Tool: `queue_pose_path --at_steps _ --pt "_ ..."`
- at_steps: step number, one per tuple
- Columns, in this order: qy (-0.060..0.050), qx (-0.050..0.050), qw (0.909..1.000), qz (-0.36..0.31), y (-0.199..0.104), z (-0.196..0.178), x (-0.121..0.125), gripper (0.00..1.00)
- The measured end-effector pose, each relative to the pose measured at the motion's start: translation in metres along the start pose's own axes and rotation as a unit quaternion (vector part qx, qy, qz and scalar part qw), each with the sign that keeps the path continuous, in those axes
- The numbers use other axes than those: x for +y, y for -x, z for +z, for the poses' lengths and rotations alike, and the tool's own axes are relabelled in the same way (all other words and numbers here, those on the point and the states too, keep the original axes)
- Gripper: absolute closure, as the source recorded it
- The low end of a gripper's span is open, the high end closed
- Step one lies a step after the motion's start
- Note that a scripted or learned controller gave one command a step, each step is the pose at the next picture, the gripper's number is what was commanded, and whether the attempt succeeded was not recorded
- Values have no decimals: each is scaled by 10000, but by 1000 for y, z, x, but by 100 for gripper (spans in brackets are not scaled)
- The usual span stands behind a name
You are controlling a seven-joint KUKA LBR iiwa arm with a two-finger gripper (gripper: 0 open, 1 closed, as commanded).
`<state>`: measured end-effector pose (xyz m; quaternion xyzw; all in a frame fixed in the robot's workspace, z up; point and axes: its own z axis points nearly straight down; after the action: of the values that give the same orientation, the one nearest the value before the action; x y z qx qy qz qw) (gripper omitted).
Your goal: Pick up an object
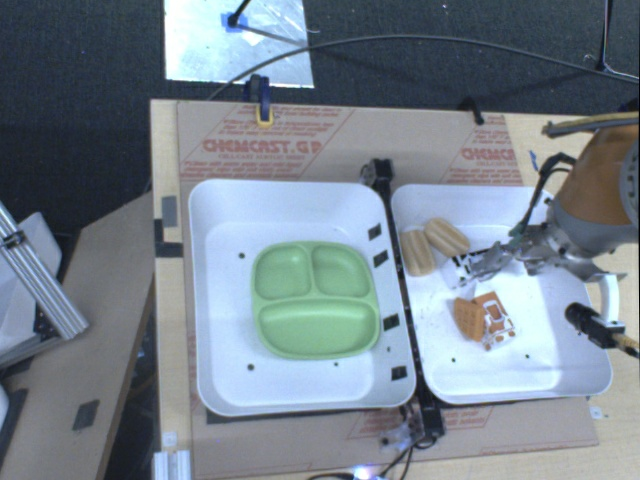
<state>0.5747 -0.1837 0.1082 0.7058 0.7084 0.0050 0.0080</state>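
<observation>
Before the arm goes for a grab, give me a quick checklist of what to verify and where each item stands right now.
1. Objects in the right bin: ok, two tan rolls and an orange-and-white piece.
2. End effector over that bin: ok, beside the rolls.
3. Anything held between its fingers: cannot tell.
4. Targets apart from each other: ok, the piece lies clear of the rolls.
5. Green divided plate out of the way: ok, in the left bin.
</observation>
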Motion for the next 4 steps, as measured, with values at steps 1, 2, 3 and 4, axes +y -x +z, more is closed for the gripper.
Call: queue_pose_path --at_steps 1,2,3,4 --pt "25 10 10000 -5 -1 -10 2 100" --pt "-67 10 10000 0 10 -64 3 100" --pt "-57 10 10000 -8 10 -118 6 100" --pt "-61 12 10000 -15 8 -163 13 100"
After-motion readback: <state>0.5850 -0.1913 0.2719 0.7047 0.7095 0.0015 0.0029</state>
